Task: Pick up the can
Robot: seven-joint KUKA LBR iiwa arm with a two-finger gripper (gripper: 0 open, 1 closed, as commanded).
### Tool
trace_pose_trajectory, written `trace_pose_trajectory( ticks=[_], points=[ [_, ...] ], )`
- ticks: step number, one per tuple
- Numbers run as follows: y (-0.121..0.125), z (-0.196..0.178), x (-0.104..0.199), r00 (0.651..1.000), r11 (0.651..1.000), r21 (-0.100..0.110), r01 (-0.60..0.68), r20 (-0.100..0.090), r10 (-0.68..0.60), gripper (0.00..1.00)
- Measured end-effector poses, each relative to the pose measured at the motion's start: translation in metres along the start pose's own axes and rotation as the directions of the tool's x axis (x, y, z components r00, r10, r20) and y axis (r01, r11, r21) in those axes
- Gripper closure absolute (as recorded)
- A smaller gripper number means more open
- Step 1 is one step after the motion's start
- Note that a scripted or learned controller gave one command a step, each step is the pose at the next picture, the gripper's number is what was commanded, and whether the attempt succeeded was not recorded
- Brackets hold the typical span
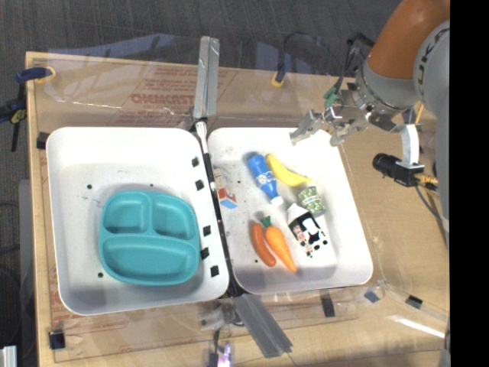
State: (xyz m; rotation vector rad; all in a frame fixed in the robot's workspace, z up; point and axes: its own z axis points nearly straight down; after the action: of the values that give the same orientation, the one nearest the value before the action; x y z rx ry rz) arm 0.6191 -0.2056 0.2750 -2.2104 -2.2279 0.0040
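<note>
2 fingers of the gripper [321, 128] spread apart, nothing between them, hovering at the right bin [353, 205] far rim. Nearest below it: banana [286, 174], blue bottle [262, 176], then the can [311, 199], carrots [273, 243] farther. Teal tray [149, 237] farthest, left bin [69, 151].

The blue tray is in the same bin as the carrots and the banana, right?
Not quite. The camera view shows the blue tray alone in the left bin. The carrots and banana lie in the right bin.
</note>
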Motion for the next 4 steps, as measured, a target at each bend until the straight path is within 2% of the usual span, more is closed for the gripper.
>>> trace_pose_trajectory(
  ticks=[1,2,3,4],
  points=[
    [-0.028,0.117,0.018,0.942,0.942,0.002,-0.337,-0.002,0.337,0.0],
    [-0.018,0.172,0.079,0.903,0.903,-0.008,-0.43,0.0,0.43,0.0],
    [-0.018,0.163,0.081,0.905,0.905,-0.003,-0.425,-0.001,0.425,1.0],
    [-0.033,0.083,0.16,0.978,0.978,-0.002,-0.21,-0.001,0.21,1.0]
  ],
)
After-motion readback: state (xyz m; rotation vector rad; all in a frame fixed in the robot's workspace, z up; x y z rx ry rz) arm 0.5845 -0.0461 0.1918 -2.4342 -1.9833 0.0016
